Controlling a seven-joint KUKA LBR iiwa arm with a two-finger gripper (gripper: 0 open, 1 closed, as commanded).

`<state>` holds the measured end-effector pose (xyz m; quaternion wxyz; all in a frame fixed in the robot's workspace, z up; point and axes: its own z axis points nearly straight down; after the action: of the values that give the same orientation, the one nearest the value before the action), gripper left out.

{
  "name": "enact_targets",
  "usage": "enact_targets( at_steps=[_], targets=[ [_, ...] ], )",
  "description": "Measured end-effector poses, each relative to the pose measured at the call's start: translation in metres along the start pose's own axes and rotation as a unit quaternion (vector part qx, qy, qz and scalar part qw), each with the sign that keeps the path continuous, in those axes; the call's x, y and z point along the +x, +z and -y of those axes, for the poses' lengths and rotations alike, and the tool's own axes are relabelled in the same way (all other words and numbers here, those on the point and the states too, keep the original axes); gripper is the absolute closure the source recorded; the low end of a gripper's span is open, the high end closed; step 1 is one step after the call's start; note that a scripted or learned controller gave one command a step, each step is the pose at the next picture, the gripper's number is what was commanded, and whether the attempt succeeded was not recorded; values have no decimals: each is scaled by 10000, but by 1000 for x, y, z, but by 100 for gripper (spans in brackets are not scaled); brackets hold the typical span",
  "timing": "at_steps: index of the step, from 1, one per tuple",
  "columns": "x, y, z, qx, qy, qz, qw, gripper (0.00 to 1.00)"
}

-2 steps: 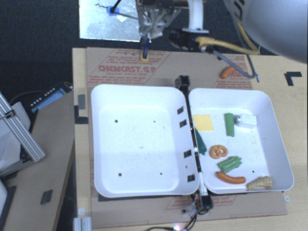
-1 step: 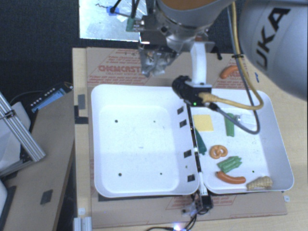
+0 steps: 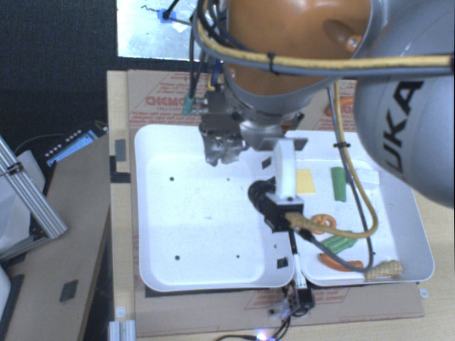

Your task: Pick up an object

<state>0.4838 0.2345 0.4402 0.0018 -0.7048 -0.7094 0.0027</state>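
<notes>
Two shallow white plastic bins with rounded corners are seated side by side on a cardboard sheet printed in red. The left bin has a smooth floor marked by small dark dots. The right bin contains a flat yellow square, a green rectangular block, an orange ring-shaped piece, a green elongated piece, an orange carrot-shaped piece and a tan, rough-textured piece at the lower right. The bench is tan; an aluminium profile is seen at the left edge. The gripper, a grey metal assembly, is positioned over the upper part of the left bin. Whether its fingers are apart or together cannot be told; nothing is seen held.
</notes>
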Motion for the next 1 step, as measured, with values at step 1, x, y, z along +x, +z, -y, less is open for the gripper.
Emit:
enact_targets(
  at_steps=[1],
  targets=[
    [-2,-16,-101,-70,40,-11,10000,100]
  ],
)
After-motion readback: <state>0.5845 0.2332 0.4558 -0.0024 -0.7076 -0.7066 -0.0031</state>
